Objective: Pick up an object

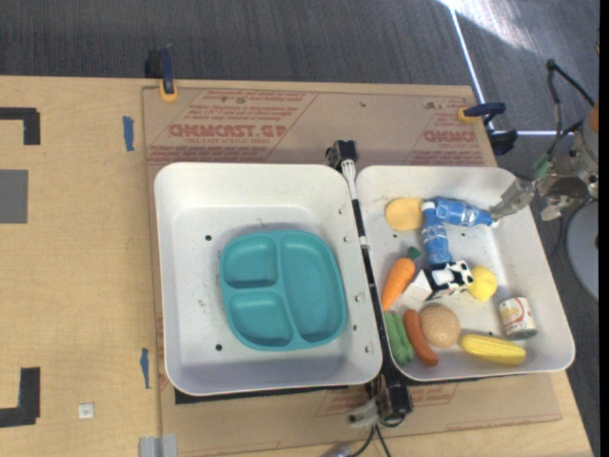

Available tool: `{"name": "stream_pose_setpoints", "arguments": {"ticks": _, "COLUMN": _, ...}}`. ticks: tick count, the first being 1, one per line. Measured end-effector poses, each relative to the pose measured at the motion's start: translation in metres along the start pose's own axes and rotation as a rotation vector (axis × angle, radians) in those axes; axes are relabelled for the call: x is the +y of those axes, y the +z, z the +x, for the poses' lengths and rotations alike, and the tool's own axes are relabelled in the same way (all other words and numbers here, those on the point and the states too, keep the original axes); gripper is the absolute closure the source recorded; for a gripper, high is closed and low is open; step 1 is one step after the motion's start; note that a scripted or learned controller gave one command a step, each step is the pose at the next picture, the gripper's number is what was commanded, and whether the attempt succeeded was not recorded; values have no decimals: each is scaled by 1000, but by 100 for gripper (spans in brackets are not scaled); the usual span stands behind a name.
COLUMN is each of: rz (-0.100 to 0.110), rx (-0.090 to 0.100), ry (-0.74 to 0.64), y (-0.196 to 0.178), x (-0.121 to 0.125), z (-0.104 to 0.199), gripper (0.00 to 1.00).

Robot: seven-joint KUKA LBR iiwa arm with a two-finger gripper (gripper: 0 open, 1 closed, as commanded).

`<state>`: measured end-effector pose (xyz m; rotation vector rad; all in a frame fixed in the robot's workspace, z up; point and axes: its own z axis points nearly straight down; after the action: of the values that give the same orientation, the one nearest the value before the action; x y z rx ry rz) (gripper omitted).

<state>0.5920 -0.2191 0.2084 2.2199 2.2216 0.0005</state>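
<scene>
The right bin (557,336) holds a heap of toy food. A blue bottle (455,214) lies at the back beside a yellow round fruit (403,213). Below them are an orange carrot (399,281), a black-and-white cow figure (448,276), a yellow lemon (482,283), a small can (516,316), a tan bun (440,326), a red sausage (420,337), a green pod (397,339) and a yellow corn cob (493,349). My gripper (513,200) hangs over the bin's back right corner, just right of the blue bottle, with nothing seen in it.
The left bin (181,255) carries a teal divided plate (282,288). A black rod (350,208) runs along the seam between the bins. Clamps sit at the cardboard's back corners (483,112). The arm enters from the right edge (571,174).
</scene>
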Motion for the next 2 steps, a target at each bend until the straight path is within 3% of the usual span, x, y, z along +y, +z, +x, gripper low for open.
{"name": "stream_pose_setpoints", "arguments": {"ticks": 1, "rz": 2, "rx": 1, "ry": -57, "y": 58, "x": -47, "z": 76, "gripper": 0}}
{"name": "stream_pose_setpoints", "arguments": {"ticks": 2, "rz": 0, "rx": 0, "ry": 9, "y": 112, "x": -18, "z": 99, "gripper": 0}}
